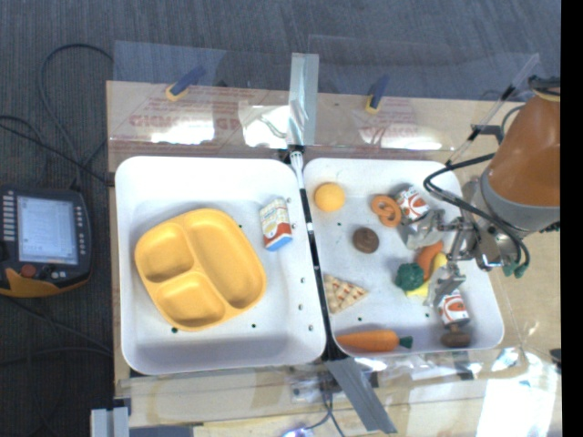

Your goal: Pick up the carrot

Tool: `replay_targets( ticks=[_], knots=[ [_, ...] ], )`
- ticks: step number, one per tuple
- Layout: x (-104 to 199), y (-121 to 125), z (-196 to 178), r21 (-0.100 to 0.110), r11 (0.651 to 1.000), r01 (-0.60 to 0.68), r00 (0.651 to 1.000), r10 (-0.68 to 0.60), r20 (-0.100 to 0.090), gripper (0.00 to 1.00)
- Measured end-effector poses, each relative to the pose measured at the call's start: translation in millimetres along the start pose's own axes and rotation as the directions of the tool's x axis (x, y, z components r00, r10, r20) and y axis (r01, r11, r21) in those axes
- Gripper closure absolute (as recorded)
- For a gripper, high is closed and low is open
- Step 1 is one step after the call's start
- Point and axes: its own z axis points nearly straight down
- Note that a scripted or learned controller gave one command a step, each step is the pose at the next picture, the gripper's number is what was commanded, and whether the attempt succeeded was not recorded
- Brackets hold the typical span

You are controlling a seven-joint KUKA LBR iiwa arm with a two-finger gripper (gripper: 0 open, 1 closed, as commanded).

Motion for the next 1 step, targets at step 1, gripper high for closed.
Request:
replay_targets(
  ticks=[1],
  knots=[
    [16.6,27.7,14.8,-0.001,0.999,-0.05,0.999,0.05,-0.001,0.0]
  ],
)
